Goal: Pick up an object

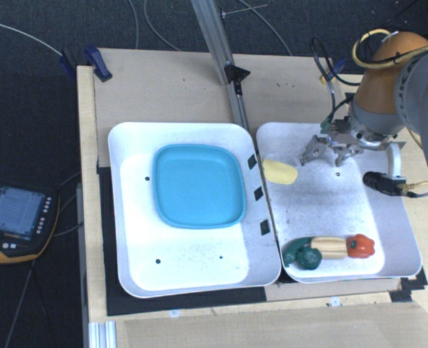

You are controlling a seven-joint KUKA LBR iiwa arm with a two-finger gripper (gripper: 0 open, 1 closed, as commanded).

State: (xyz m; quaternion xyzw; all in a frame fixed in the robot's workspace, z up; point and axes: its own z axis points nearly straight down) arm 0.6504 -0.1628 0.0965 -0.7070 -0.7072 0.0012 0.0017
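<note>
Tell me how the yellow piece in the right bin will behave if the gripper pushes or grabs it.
The yellow piece looks smooth and rounded, so it may slide or roll when nudged. It seems small and probably light. Lying near the bin's left wall, it could get wedged there.

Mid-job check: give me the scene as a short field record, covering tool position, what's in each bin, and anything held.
tool: over the back of the right bin, fingers spread
held: nothing between the fingers
right bin contents: yellow piece by the left wall; green piece, tan piece and red piece in a row at the front
left bin contents: blue plate
</note>
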